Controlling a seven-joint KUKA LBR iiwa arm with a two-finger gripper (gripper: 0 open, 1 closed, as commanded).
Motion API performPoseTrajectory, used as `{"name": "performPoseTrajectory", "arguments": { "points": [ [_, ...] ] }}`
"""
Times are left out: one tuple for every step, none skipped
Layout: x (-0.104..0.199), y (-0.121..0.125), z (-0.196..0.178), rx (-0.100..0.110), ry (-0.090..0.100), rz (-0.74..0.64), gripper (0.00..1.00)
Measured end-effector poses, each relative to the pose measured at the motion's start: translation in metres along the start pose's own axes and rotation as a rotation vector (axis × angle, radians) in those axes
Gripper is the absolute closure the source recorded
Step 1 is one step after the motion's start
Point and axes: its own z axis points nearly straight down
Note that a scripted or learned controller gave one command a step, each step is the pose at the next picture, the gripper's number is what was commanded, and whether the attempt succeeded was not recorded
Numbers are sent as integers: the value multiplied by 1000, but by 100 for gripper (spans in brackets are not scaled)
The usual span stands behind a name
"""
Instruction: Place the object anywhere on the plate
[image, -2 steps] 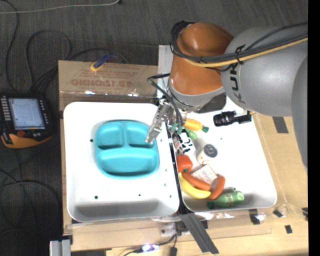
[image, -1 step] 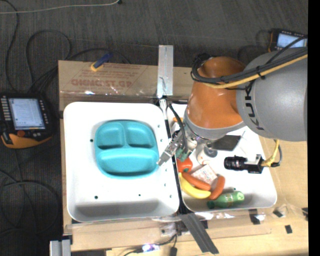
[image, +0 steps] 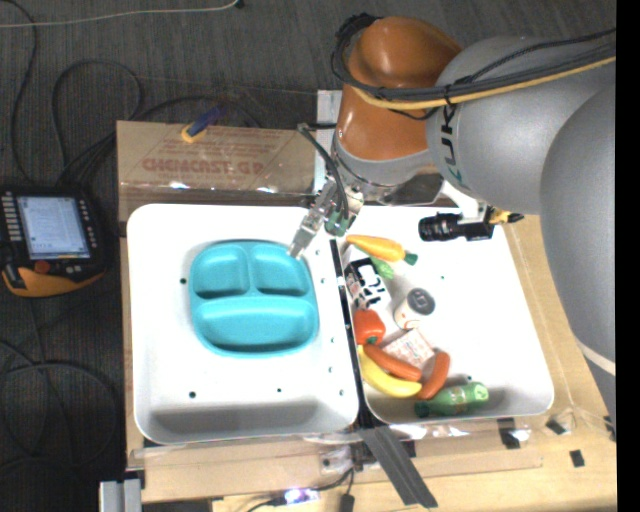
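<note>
A light blue plate (image: 255, 298) with three compartments lies in the left bin (image: 165, 380), and nothing rests on it. My gripper (image: 318, 230) hangs over the divide between the two bins, just above the plate's far right corner, with no object visible in it. In the right bin (image: 510, 340) lie a yellow-orange toy vegetable (image: 375, 247), a black-and-white packet (image: 365, 283), a grey disc (image: 420, 300), a red piece (image: 368, 325), a white packet (image: 408, 347), a banana (image: 385, 380), an orange sausage (image: 436, 371) and a green bottle (image: 455, 397).
A flat cardboard box (image: 210, 160) sits behind the left bin. A teach pendant (image: 50, 235) lies on the floor at the far left. The arm's large grey and orange body (image: 480, 110) looms over the back right of the bench.
</note>
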Motion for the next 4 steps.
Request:
{"name": "performPoseTrajectory", "arguments": {
  "points": [
    [45,-60,49,0,5,265,100],
    [-32,-14,57,-1,-1,-71,100],
    [15,-59,57,-1,0,-127,100],
    [-8,-9,25,-2,-2,-230,100]
  ]
}}
